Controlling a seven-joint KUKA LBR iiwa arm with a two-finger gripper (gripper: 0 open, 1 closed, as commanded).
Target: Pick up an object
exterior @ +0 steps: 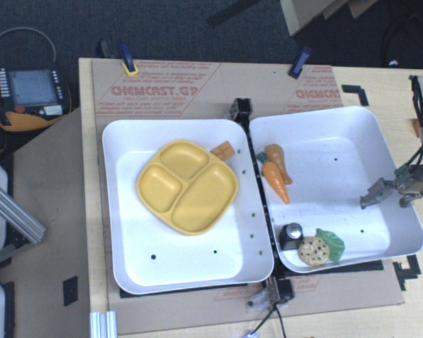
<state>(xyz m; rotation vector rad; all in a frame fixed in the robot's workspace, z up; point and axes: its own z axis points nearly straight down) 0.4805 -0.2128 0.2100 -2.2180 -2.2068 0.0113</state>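
A: Nothing is lifted yet, as far as you can judge. Your gripper (374, 196) sits at the right edge of the right bin (352, 129), low over its floor, and there is no object between its fingers. Whether those fingers are spread or closed I cannot tell; they read as one dark wedge from here.

B: So the whole pick is left?

A: I'd say so. You have yet to reach, close and raise. Every item lies apart from the gripper.

B: Which one would you go for?

A: The toy carrot (276, 182) looks the likeliest. It lies on the left side of the right bin, just beside the divider, well apart from the gripper. A brown toy piece (276, 159) touches its far end.

B: And its lie?

A: Its long axis runs far to near, tilted a little so the near end leans right. The pointed tip faces near and right; the blunt end faces far and left. You'd close across that axis, I think.

B: Anything else within reach?

A: In the near left corner of the same bin sit a cookie (313, 251), a green leafy toy (333, 242) and a small dark round object (291, 234), bunched together. The left bin (127, 189) holds a yellow divided plate (188, 186) with a small brown block (223, 150) at its far right rim.
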